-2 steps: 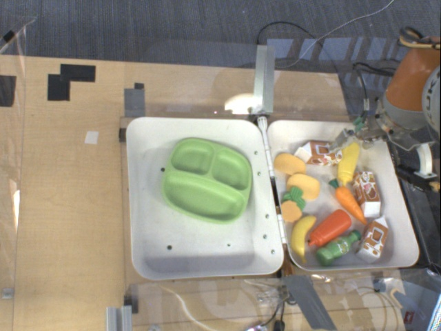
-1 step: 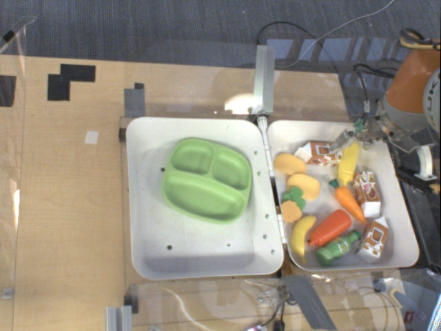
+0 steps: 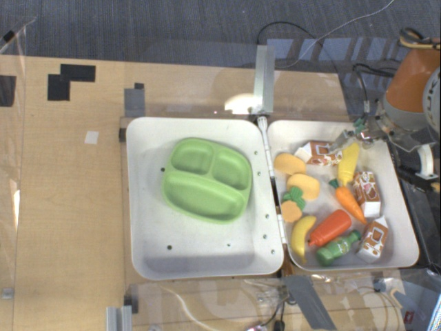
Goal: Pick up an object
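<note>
While the grey arm with its orange band point(image 3: 408, 81) is cut off by the frame's right edge, the two-finger gripper point(image 3: 353, 135) sits low over the right white bin point(image 3: 406, 243), at its back right corner. Its tip is small, blurred and mixed w/ glare, so I can't tell how wide it stands or whether anything is held.

Closest item is a long yellow plastic toy, corn-like point(image 3: 349, 161), just in front of the gripper tip, its top end touching or nearly touching; can't say which. A brown-and-white toy carton point(image 3: 318, 154) lies just beside it, toward the bin's back edge.

Further out, approx. mid-bin: an orange toy carrot point(image 3: 350, 204) and a second brown-and-white carton point(image 3: 367, 192) by the right wall. Two pale orange rounded pieces point(image 3: 289, 163) point(image 3: 304, 185) lie along the left wall, w/ a small orange-and-green toy point(image 3: 293, 207) under them.

Near the front edge a yellow toy banana point(image 3: 302, 233), a red-orange bottle-shaped toy point(image 3: 331, 227), a green toy bottle point(image 3: 337, 248) and a third carton point(image 3: 374, 238) crowd together, overlapping; exact contacts are hard to read.

The left white bin point(image 3: 145, 254) holds a green divided plastic plate point(image 3: 207, 178), approx. central, well apart from the gripper.
</note>
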Motion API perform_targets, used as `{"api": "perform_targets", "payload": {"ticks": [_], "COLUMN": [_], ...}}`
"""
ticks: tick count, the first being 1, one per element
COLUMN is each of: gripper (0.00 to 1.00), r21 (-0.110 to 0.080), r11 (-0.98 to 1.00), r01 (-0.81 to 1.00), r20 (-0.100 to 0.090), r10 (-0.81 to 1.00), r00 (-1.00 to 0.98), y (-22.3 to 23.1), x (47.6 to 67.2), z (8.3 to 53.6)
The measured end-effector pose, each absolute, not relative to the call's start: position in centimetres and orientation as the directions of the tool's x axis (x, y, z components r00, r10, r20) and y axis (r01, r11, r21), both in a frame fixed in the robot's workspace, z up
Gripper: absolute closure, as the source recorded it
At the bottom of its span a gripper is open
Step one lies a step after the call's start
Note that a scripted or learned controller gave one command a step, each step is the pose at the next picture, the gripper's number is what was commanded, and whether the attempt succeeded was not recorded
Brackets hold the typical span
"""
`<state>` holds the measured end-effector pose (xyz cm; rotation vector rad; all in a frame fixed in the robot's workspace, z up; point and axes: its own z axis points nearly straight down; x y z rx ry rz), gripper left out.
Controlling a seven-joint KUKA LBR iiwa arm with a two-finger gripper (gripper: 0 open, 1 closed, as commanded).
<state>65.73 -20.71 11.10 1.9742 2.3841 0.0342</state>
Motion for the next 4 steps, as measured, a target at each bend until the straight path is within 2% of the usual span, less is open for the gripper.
{"api": "perform_targets", "payload": {"ticks": [1,2,3,4], "gripper": [1.00,0.00,0.00,1.00], "r21": [0.056,0.056,0.008,0.017], "r11": [0.191,0.191,0.248,0.247], "r01": [0.980,0.980,0.969,0.969], "r20": [-0.026,-0.026,-0.004,-0.005], "r10": [0.982,0.982,0.969,0.969], "r00": [-0.189,-0.189,-0.248,-0.247], "y": [-20.6,-20.6,-20.7,-20.5], "x": [66.1,66.1,55.6,55.9], "z": [12.6,12.6,8.9,10.1]}}
